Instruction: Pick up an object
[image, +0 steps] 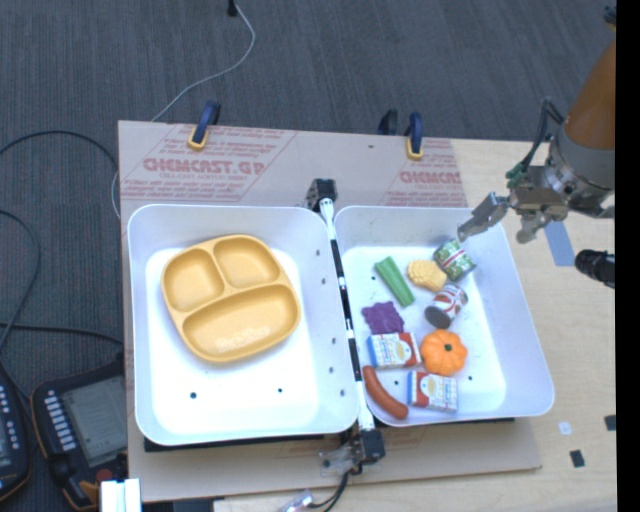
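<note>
The right bin (520, 330) holds a heap of toy food. In it I see a green can (455, 260), a yellow corn cob (427, 274), a green bean pod (394, 281), purple grapes (383, 318), a red-and-white can (451, 299), an orange pumpkin (444, 353), two small cartons (393, 351) (433, 391) and a red sausage (385, 392). My gripper (503, 230) hangs over the bin's far right corner, just up and right of the green can. It is open, with nothing between its fingers.
The left bin (150, 390) holds a yellow divided plate (232, 297). A central ridge with a black clamp (322, 192) separates the bins. Blue clamps (207, 120) (414, 135) pin the board at the back. A pendant (85, 420) lies at the lower left.
</note>
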